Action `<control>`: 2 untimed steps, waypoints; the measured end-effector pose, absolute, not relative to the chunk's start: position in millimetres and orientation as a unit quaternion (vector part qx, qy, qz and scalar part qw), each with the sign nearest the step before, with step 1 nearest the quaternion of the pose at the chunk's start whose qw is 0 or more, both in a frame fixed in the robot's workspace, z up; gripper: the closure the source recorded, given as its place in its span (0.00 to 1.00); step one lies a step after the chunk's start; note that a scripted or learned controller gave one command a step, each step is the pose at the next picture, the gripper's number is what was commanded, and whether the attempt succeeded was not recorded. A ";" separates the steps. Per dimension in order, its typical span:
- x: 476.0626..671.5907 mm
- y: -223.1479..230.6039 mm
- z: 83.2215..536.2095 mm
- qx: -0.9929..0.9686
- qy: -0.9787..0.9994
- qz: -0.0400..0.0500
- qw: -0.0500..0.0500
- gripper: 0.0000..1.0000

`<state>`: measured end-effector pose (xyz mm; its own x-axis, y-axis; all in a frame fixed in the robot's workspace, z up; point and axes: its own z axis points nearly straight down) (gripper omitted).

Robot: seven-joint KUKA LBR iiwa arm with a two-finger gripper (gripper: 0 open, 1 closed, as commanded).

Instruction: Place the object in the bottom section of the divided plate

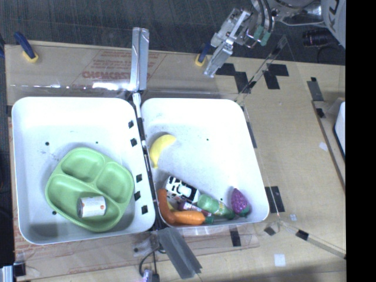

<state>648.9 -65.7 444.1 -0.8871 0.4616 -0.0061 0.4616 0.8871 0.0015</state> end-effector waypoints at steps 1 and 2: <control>641.6 -79.1 443.5 0.068 0.998 0.000 0.001 0.00; 645.6 -126.6 444.4 -0.006 1.000 -0.001 0.003 0.00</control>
<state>645.6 -126.6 444.4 -0.9999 -0.0115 -0.0063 -0.0115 0.9999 -0.0020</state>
